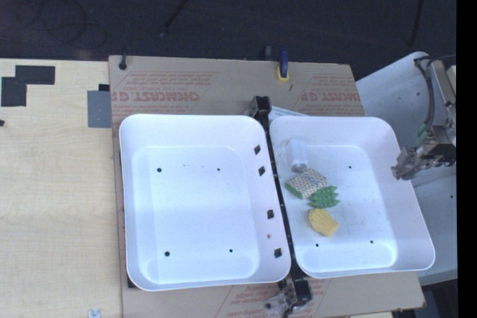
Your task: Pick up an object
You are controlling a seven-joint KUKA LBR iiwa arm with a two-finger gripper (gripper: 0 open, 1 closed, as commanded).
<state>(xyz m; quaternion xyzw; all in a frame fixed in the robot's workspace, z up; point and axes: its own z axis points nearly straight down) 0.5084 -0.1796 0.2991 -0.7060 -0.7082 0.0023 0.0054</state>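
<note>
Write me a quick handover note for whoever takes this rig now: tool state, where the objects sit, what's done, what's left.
Tool: at the right rim of the right bin, outside the cluster of objects; whether it is open or shut cannot be told, and nothing is seen in it.
Objects: all in the right bin, toward its left side. A clear cup-like item lies farthest back, a patterned green-and-white piece in front of it, a green leafy piece against that, and a yellow piece nearest the front.
Left bin: bare white floor.
Done: no pick yet.
Left: move over one object, grasp, lift.
</note>
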